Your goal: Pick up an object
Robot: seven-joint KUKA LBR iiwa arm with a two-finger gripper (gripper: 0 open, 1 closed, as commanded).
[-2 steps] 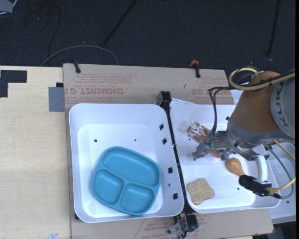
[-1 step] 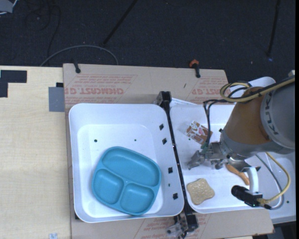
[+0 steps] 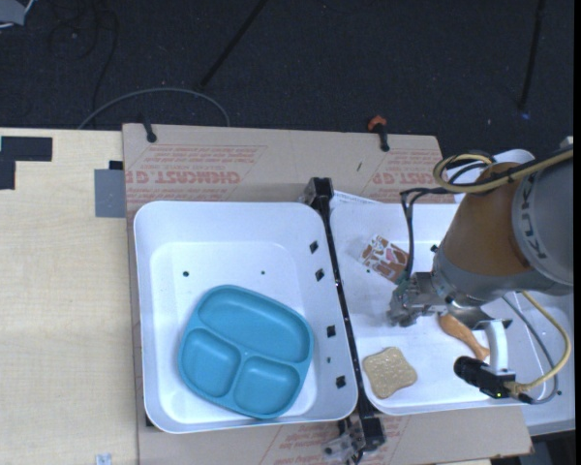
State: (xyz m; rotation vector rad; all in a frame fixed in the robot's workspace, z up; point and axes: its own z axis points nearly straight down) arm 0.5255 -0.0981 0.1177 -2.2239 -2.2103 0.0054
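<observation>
Camera view: gripper (image 3: 405, 310) low in right bin (image 3: 431, 361), open or closed impossible to tell. Just below, apart from it, toast-shaped slice (image 3: 388, 372); up-left, brown-and-white packet (image 3: 384, 256); beside on right, orange piece (image 3: 458, 329). Blue divided plate (image 3: 242, 350) in left bin (image 3: 174, 260).

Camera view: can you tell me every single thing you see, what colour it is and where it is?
Left bin: 1, white, on the cardboard.
Right bin: 1, white, beside the left bin.
Plate: 1, blue, three compartments, in the left bin.
Toast-shaped piece: 1, tan, front of the right bin.
Packet: 1, brown and white, back of the right bin.
Orange thing: 1, orange, in the right bin, partly under the arm; too hidden to name.
Cardboard sheet: 1, brown with red print, under both bins.
Bench: 1, pale wood, on the left.
Arm: 1, grey and orange, over the right bin.
Gripper: 1, dark grey, between packet and toast-shaped piece.
</observation>
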